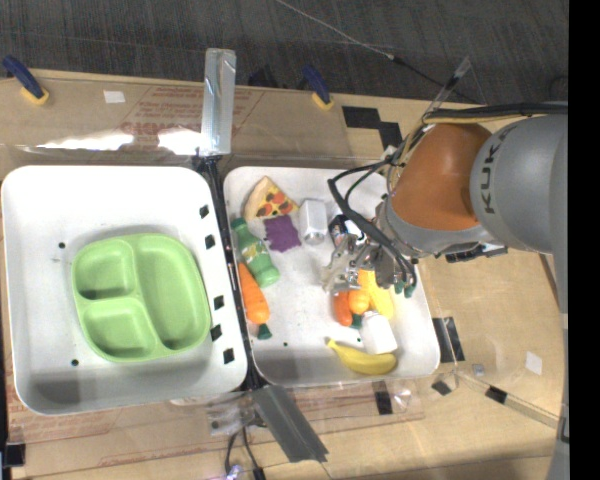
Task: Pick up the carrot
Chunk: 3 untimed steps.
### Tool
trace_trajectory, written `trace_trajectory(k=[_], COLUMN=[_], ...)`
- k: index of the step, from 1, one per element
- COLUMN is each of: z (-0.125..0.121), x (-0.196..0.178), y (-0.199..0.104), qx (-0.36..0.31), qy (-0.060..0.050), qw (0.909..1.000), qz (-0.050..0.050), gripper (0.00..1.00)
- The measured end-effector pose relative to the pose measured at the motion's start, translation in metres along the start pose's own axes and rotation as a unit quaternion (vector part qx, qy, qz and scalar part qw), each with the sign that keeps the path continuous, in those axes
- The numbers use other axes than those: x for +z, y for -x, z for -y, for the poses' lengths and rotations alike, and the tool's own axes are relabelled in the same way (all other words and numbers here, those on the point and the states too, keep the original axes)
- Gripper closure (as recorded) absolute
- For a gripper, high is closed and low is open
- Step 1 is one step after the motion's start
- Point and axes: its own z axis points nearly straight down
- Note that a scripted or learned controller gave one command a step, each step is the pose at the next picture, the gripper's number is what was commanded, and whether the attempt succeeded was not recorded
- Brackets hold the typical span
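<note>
1 fixed cam overhead, slanted down on both bins [20, 268].

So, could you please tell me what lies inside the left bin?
The left bin holds a green tray with three compartments, nothing visible in them. The tray covers the bin floor beneath it.

Gripper [352, 273] fingers lost in clutter

Bench [500, 318] — cardboard-covered; left bin [20, 268] and right bin [310, 363] side by side.
</note>
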Motion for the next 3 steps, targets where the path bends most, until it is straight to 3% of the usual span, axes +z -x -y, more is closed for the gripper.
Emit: trace_trajectory(k=[1,2,3], z=[-0.047,-0.083,-0.105], x=[-0.079,-0.137,-0.149], y=[-0.026,-0.007,0.027], qx=[-0.126,-0.074,-0.094], qy=[0.000,0.001,0.001], qw=[0.9920,0.9973,0.9956], qz=[0.001,0.000,0.000], gripper=[1.00,1.00,1.00])
